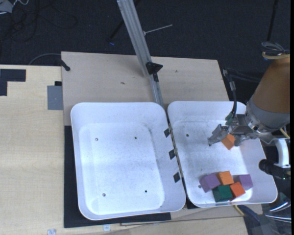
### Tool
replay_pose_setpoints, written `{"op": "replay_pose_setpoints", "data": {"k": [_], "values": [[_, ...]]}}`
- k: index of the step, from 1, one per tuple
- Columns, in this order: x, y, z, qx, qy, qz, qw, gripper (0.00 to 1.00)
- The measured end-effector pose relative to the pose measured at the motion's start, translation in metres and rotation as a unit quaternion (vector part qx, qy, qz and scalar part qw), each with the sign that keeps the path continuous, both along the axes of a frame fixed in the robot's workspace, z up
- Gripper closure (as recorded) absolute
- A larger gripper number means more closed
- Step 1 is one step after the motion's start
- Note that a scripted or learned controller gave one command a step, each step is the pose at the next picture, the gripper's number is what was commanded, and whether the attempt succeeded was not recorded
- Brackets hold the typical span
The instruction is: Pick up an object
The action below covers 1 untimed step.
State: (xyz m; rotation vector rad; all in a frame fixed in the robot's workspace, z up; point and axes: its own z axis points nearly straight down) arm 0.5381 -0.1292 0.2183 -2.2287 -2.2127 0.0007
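wooden bench under two shallow white bins, with dark floor and cables behind.

my arm [273,89] comes in over the right bin [196,119], grey with its orange band, and my pincer [226,136] hangs above the far half of that bin with its fingers closed around a small orange block [229,141], which sits between them, lifted off the bin floor. nearer the front rim of the right bin lies a tight cluster of blocks: a purple one [209,181], an orange one [226,177], a green one [222,193], another purple one [245,181] and a red-orange one [238,190], touching each other. beside the right bin, across the clipped divider, the left bin [117,126] shows its speckled floor. a metal rail [137,38] slants away behind the right bin.
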Motion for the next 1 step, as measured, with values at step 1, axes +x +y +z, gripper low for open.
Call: {"op": "replay_pose_setpoints", "data": {"k": [1], "values": [[-0.0003, -0.0705, -0.1104, 0.0002, 0.004, 0.002, 1.0000, 0.00]]}}
